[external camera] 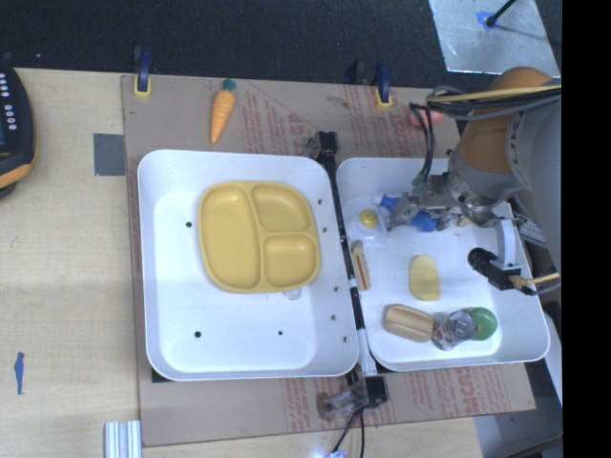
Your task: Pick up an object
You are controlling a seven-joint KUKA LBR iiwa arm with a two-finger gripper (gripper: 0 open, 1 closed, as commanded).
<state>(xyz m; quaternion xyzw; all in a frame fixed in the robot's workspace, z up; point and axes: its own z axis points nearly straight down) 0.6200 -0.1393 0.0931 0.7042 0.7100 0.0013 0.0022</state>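
A carrot lies outside the bins. A yellow tray sits in the left bin. The right bin has a yellow lump. My gripper hangs above its top; I can't tell its state.

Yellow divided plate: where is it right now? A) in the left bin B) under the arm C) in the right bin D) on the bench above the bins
A: the plate lies flat inside the left bin, apart from the arm over the right bin.
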